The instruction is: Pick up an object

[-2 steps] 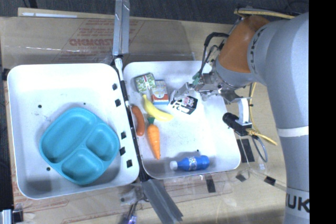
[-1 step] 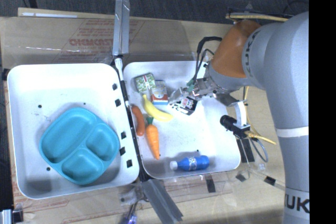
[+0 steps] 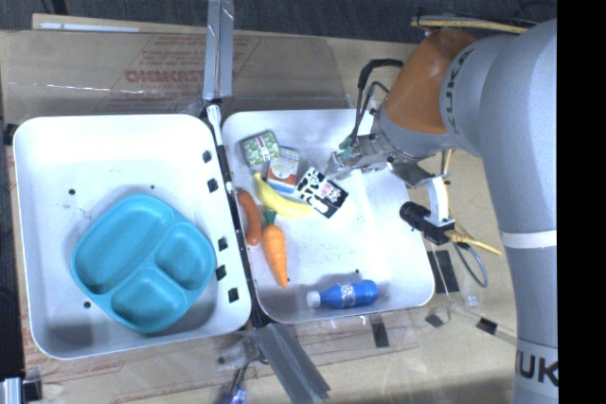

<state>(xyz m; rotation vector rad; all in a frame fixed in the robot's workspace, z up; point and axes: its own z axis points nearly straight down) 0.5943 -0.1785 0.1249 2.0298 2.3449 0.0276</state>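
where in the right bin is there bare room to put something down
Bare floor lies right of the orange carrot, above the blue bottle. The right bin's upper left is crowded: banana, cartons, black-and-white packet. The left bin is bare above the blue tray.

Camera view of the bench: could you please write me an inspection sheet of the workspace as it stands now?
Surface: two white bins side by side, left bin, right bin, on a brown bench.
Job's things: in the right bin, banana, two carrots, blue bottle lying down, black-and-white patterned packet, green packet, small red-and-white carton.
Clutter: blue divided tray in the left bin.
Grippers: gripper low over the right bin beside the patterned packet; finger state unclear.
Cables: black cable looping at the wrist.
Surroundings: dark floor beyond the bench.
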